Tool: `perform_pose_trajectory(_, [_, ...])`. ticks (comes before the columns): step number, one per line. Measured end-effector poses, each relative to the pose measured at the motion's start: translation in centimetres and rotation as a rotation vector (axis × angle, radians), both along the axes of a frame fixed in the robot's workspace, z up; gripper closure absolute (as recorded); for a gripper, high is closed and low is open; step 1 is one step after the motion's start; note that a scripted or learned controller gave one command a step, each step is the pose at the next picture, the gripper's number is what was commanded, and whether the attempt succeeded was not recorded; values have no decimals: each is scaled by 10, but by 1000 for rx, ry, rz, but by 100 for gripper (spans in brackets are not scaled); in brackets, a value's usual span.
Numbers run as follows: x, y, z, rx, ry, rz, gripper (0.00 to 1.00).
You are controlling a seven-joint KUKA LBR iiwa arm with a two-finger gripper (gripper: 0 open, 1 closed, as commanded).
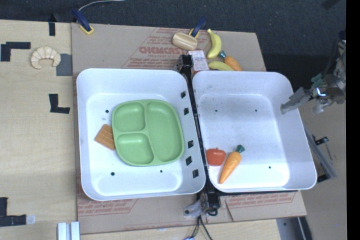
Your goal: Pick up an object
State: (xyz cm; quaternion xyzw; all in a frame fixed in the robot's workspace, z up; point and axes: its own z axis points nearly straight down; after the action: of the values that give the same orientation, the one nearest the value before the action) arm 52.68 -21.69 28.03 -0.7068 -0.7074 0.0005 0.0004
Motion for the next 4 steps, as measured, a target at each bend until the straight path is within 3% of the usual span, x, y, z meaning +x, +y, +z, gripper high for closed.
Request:
perform_pose_trajectory(2, [-4,95,-152,1,2,1,0])
perform_pose_trajectory(3, [-33,110,-194,-1,-5,-1,0])
perform_pose_trajectory(4, [-31,109,-184,-3,-8,-2,100])
